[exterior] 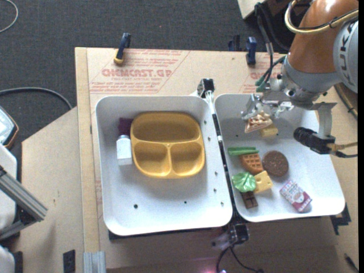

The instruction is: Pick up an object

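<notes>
a: gripper (256,108) status?

b: i see the metal fingers clamped on a tan triangular pizza-slice toy (259,121), which hangs over the upper part of the right shallow white bin (330,175).

a: beneath it?

b: a small yellow block (269,131). nearer me lie a round brown cookie (275,163) and a pink carton (296,195). a yellow divided plate (167,143) sits in the left shallow white bin (153,209).

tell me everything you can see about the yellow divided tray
The yellow divided tray looks like moulded plastic, a rounded rectangle with three compartments: one long one at the back, two smaller ones in front. It lies flat, right way up, in the left bin. A small white bottle stands against its left edge.
</notes>
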